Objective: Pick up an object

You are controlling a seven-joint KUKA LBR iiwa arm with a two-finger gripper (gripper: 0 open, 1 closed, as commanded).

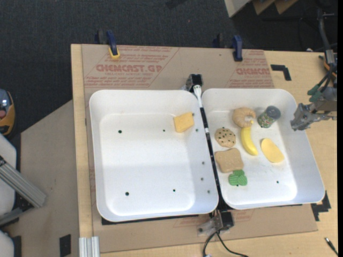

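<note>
The right bin (284, 189) holds several toy foods: a tan bread roll (243, 115), a chocolate-chip cookie (225, 137), a banana (248, 140), a yellow oval piece (272, 150), a brown toast slice (229, 159), a green leafy piece (238, 179) and a small green can with a grey lid (268, 116). A yellow cheese-like block (184, 122) lies in the left bin (139, 197), near its far right corner. My gripper (300, 118) hangs at the right bin's right rim, just right of the can and apart from it, with nothing seen in it.
Both bins rest on a brown board (161, 66) held by blue clamps (112, 43) at the back. A black bracket (194, 81) sits at the far end of the seam between the bins. Cables (327, 79) hang by the arm at the right edge.
</note>
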